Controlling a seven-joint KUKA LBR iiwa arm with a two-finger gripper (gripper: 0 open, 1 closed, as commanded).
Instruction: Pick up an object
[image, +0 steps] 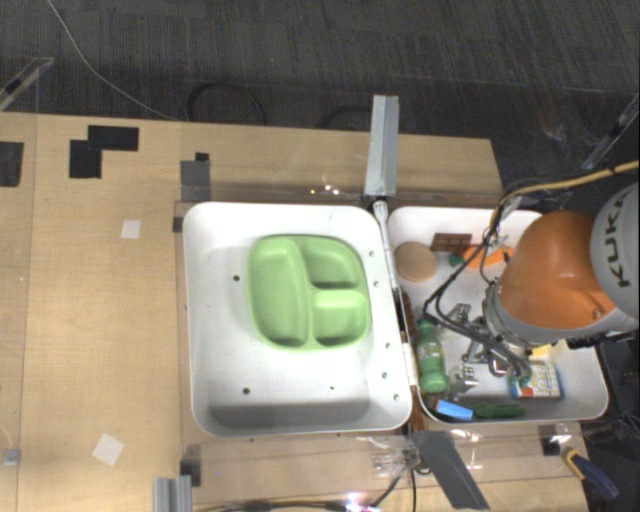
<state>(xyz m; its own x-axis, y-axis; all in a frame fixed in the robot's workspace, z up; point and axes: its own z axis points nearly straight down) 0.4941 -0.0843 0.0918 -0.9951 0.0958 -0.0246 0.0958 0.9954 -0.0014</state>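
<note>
Dark carpet borders the wooden bench (90, 330), where two white bins sit side by side. A green divided tray (305, 290) lies in the left bin (215, 400), apart from the clutter. The gripper (487, 360) hangs low in the right bin (600, 395); whether it is wide or narrow cannot be told. Just beside it, along the bin's left wall, lies a green bottle (431, 362), its long axis running toward and away from the camera, probably the likeliest pick.

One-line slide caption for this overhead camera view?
Grey KUKA arm lowers its gripper into the cluttered right white bin; green divided plastic tray sits in the left white bin.
</note>
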